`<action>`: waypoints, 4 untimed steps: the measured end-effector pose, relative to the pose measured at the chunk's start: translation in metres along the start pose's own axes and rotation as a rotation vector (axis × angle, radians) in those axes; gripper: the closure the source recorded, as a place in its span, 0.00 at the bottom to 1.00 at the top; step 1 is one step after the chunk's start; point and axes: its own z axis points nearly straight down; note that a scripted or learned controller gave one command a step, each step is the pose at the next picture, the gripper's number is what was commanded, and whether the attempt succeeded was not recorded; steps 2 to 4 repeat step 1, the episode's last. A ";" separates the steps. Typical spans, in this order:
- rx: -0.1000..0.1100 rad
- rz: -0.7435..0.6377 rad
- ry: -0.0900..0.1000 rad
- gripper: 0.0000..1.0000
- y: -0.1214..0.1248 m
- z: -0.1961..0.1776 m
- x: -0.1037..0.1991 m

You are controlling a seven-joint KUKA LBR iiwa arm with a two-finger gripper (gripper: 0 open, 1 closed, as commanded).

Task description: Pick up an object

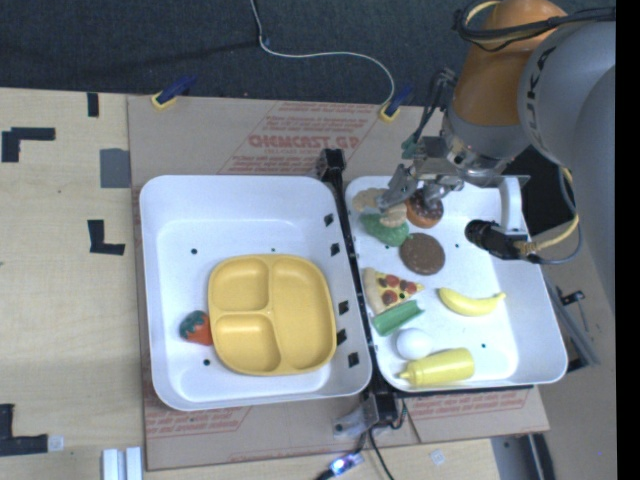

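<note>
My gripper (405, 200) hangs low over the far left corner of the right bin (530, 363), among a small heap of toy food. Under it lie a tan piece (367, 200), a green leafy piece (386, 230) and a small donut-like piece (426, 212). Whether anything sits between the fingers is hidden. Further toward the front of that bin lie a brown round cookie (423, 254), a pizza slice (389, 288), a banana (471, 301), a green stick (397, 316), a white egg (412, 344) and a yellow bottle (438, 367).
The left bin (170, 218) holds a yellow divided plate (271, 313) and a small red and green toy (195, 327) beside it. A black divider (345, 258) runs between the bins. The arm's grey body and orange band (505, 48) fill the upper right.
</note>
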 end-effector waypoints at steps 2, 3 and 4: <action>0.001 0.000 0.000 1.00 -0.005 0.004 0.009; 0.001 0.000 0.000 1.00 -0.005 0.004 0.009; 0.001 0.000 0.000 1.00 -0.005 0.004 0.009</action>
